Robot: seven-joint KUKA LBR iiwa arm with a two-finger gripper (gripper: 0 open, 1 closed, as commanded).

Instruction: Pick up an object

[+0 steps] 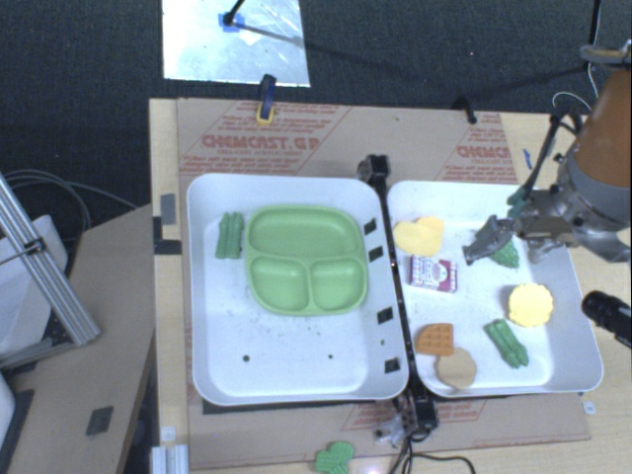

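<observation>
The right bin (573,265) holds several toy foods. A yellow piece (420,235) lies at its upper left, with a purple and white carton (433,275) just below it. A yellow round piece (531,305), a green pickle-like piece (506,344), an orange waffle (434,339) and a tan disc (456,368) lie further down. My gripper (486,242) hangs over the bin's upper middle, right of the yellow piece. A small green piece (508,257) lies partly hidden under its right side.
The left bin (212,363) holds a green divided plate (304,262) and a green ridged piece (229,235). A black divider (390,294) runs between the bins. Another green piece (336,456) lies off the bench in front. A metal frame (39,275) stands at the left.
</observation>
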